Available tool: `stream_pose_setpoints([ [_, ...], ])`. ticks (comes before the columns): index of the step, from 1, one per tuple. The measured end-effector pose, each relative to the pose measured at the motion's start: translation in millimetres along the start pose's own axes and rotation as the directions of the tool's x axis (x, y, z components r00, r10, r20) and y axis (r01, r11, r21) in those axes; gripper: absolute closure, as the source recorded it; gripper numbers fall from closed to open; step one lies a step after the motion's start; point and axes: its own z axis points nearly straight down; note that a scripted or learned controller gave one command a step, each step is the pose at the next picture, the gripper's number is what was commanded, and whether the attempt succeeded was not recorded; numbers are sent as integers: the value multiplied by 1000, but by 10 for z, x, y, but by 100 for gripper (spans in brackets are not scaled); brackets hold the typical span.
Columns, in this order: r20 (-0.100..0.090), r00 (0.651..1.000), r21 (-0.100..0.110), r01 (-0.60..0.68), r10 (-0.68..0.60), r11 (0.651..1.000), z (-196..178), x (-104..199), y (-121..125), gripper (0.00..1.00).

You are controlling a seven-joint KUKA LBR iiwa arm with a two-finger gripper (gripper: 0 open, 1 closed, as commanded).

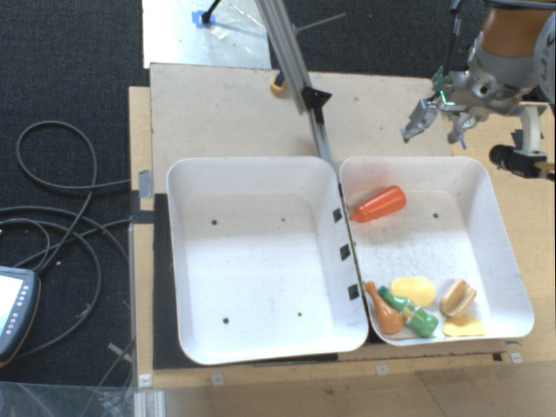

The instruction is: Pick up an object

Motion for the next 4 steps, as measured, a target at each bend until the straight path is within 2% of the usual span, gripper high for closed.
stream_pose_setpoints([
  [1,2,1000,-4,2,-2,1000,-26,0,6,0],
  [2,1,1000,-1,1,-1,1000,395,45,8,0],
  [3,1,1000,0,-3,3,1000,884,60,-89,0],
  [4,1,1000,1,-6,6,1000,1415,-40,-69,0],
])
